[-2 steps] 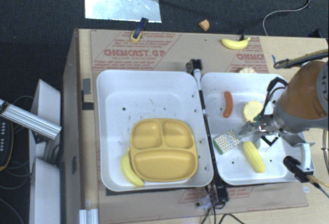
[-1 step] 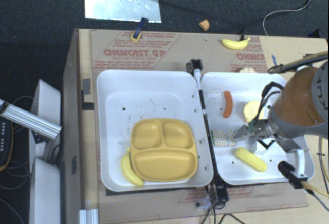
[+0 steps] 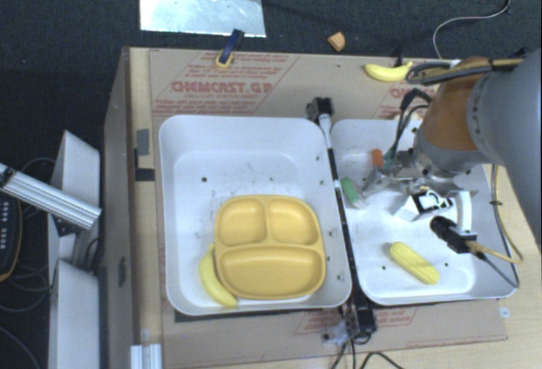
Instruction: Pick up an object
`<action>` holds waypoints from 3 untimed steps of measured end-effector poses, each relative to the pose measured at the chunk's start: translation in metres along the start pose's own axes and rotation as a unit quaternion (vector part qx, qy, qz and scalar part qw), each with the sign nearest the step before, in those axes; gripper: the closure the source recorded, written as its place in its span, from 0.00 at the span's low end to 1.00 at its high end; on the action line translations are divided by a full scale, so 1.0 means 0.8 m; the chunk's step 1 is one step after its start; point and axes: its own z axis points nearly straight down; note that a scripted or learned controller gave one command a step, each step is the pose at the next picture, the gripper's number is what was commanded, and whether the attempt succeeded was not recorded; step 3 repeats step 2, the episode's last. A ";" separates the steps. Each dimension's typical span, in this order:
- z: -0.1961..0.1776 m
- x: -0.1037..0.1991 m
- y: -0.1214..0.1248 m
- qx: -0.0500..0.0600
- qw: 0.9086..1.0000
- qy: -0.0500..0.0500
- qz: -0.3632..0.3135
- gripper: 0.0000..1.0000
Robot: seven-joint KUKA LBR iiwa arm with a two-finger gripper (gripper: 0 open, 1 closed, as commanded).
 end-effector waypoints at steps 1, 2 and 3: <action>0.000 -0.005 0.071 0.000 1.000 0.000 -0.001 0.00; -0.013 -0.006 0.073 -0.001 1.000 -0.001 -0.003 1.00; -0.013 -0.006 0.073 -0.001 1.000 -0.001 -0.003 1.00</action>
